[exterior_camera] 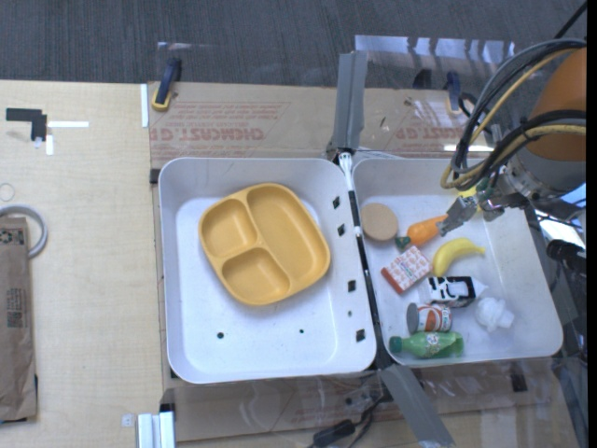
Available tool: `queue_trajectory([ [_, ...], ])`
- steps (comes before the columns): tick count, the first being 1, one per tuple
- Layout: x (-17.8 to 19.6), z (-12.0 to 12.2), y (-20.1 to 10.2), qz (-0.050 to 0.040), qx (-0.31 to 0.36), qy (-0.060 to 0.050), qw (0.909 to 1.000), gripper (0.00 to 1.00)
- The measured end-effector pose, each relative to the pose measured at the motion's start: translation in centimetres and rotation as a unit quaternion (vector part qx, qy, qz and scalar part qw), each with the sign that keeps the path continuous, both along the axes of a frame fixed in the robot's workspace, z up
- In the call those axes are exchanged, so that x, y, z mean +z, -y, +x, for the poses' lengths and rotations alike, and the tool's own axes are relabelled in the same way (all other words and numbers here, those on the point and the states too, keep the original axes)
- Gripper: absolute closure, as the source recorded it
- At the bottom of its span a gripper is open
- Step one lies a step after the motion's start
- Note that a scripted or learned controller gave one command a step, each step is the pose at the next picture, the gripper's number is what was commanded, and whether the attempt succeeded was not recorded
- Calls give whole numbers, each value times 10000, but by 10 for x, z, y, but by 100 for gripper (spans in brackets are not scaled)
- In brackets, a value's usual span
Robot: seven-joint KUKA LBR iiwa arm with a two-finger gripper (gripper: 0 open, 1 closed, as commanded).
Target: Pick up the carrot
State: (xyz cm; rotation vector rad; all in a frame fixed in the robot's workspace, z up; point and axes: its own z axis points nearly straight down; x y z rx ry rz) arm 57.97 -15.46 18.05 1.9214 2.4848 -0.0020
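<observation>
On the wooden bench (84,250), the right bin (532,343) holds the carrot (424,231) beside a banana (457,253). The gripper (460,215) touches the carrot's end, probably to grasp it; whether it grips, I cannot tell.

- Carrot (426,229): orange, with a green end.
- Banana (456,252): yellow.
- Divided plate (265,243): mustard yellow.
- Both bins (187,278): white.
- Round cookie (380,221): tan.
- Small box (406,270): white with a red pattern.
- Bottle (426,345): green.
- Can (431,318): red and white.
- Carton (451,289): black and white.
- Arm (564,110): grey with an orange band.
- Bench (75,250): pale wood.
</observation>
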Motion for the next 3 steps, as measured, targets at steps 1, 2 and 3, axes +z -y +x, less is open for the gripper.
queue_trajectory([
  [1,-79,22,-11,-3,323,11,9995,0],
  [2,-88,54,-38,1,187,9,9998,0],
  [3,-88,75,-33,-6,-1634,8,9866,0],
])
